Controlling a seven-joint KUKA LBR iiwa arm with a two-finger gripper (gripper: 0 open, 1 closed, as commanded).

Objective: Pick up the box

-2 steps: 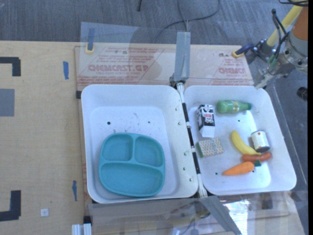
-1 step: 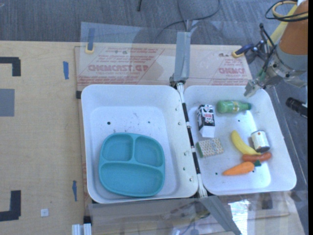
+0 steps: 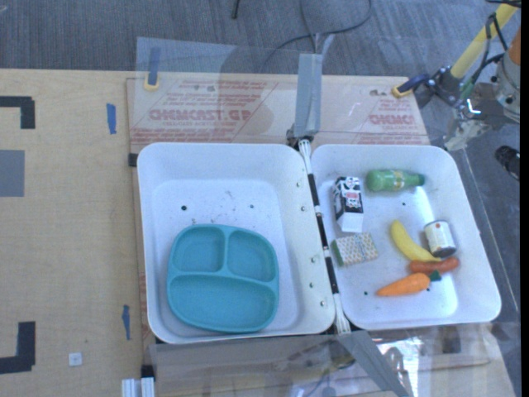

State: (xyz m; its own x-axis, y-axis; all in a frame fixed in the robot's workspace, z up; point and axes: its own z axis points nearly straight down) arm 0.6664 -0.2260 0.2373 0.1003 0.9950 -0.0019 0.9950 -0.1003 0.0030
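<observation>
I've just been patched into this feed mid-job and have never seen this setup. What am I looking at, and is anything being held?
One camera looks down at a slant on a bench with two white bins. The left bin holds a teal divided plate. The right bin holds a small milk carton, a green bottle, a banana, a can, a carrot and a flat speckled box, which is the one to pick up. The robot arm sits at the upper right, outside the bins. Nothing appears lifted; the box lies in its bin.
</observation>
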